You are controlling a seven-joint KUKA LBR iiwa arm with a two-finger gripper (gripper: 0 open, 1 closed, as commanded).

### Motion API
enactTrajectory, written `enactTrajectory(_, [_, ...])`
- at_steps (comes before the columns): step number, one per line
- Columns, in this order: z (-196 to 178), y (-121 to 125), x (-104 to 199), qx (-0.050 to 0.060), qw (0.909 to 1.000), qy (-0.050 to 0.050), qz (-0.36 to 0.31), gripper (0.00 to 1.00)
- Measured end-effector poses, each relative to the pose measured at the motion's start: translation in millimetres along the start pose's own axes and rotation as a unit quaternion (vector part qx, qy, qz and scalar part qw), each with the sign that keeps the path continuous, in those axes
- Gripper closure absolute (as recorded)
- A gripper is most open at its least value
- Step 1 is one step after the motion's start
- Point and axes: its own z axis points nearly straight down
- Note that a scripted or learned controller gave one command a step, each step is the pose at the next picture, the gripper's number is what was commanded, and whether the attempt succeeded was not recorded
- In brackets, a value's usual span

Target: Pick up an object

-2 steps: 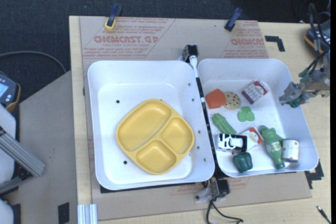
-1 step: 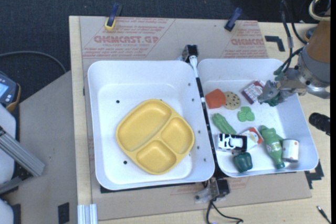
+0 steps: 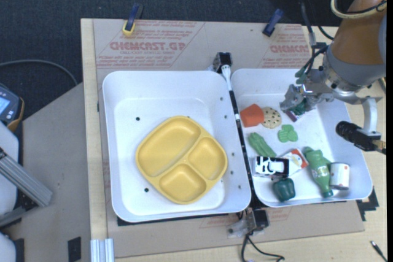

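The claw (image 3: 296, 101), its state impossible to tell, hovers over the right bin (image 3: 362, 159) near the cookie (image 3: 271, 118) and orange piece (image 3: 251, 115), so the approach step calls for descending onto one.

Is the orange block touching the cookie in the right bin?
Touching. In the camera view the orange block and the cookie meet edge to edge, with no white floor between them.

Grey arm (image 3: 356, 64), orange band, black cables, metal hand (image 3: 297, 102)
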Motion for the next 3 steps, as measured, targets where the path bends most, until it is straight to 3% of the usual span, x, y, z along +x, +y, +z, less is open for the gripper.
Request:
enactTrajectory(1, [-19.7, 5.8, 32.4, -0.001, 1.0000, 0.000, 0.001, 1.00])
enactTrajectory(3, [-5.6, -2.9, 18.3, 0.003, 1.0000, 0.000, 0.004, 1.00])
